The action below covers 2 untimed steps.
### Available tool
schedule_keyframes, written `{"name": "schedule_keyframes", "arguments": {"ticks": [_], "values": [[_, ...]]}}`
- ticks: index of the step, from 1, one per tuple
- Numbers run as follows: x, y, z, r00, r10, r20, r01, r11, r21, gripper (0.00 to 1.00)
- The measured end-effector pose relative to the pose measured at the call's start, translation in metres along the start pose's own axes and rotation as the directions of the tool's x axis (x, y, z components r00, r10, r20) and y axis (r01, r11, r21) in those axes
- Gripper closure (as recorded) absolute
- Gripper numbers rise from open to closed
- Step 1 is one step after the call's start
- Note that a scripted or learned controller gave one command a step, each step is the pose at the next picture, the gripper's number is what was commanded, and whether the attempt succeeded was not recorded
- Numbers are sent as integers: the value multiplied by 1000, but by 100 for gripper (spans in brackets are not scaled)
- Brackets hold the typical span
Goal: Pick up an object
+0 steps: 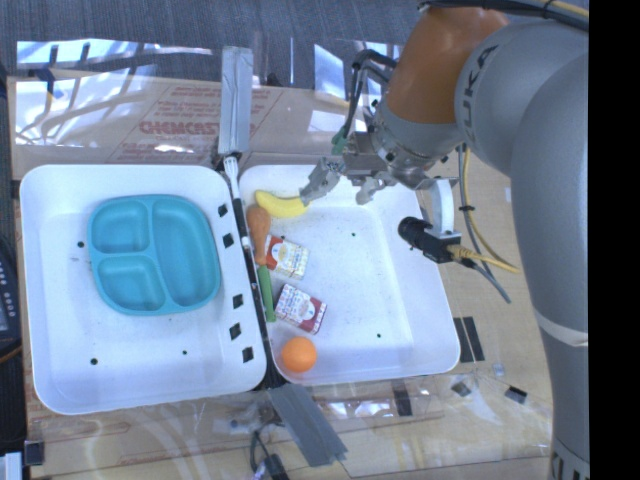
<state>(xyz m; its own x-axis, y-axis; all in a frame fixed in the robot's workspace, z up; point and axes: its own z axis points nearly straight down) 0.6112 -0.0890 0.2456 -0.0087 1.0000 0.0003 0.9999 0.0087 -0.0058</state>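
The arm is reaching in from the right and hanging over the far edge of the right bin, its orange band sitting high above the wrist. The gripper is hovering at the bin's back rim with its two fingers spread apart and nothing between them; one fingertip is sitting just beside the banana, the other is pointing over bare white floor. Most of the right bin's middle and right side is lying open, since everything in it is crowding along the left wall.

The bench is showing brown cardboard with red print behind the bins and clear plastic sheeting along the front, with grey carpet beyond. A grey strip is running back from the seam where the two bins are meeting.

In the right bin, the banana is lying at the back left corner. A carrot is lying just in front of it against the wall, with a green stick further forward. Two small red-and-white packets are resting beside these, and an orange is sitting near the front left corner. The left bin is holding a blue divided tray.
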Motion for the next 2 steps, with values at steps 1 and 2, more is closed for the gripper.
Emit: {"name": "schedule_keyframes", "arguments": {"ticks": [1,2], "values": [[-4,-16,142,996,-90,1,90,996,-4,0],[42,-40,54,999,-46,1,46,999,-4,0]]}}
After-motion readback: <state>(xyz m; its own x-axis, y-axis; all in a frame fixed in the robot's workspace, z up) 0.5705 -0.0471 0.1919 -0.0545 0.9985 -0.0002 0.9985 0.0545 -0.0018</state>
